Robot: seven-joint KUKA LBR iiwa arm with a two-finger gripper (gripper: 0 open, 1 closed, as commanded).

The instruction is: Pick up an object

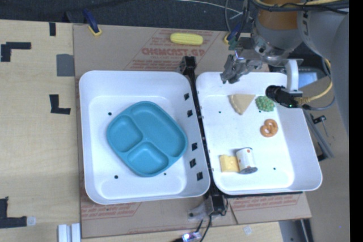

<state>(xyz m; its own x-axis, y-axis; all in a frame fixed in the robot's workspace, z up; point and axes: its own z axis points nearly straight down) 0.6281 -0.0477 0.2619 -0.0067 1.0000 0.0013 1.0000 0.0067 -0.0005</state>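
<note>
Five small things lie in the right white plastic bin [306,178]: a tan wedge-shaped slice [242,102], a green knobbly lump [264,103], an orange pretzel-shaped piece [269,128], a yellow block [228,164] and a white-and-silver can [245,159] touching it. The claw [233,72] hangs over that bin's back-left corner, gripping nothing; whether it is open I cannot tell. The slice looks the nearest target: a good try would centre above it and descend straight. The left bin [91,178] holds a blue divided tray [146,138]. Both bins rest on cardboard on the wooden tabletop [34,139], with a yellow banana-like toy [186,38] behind.
</note>
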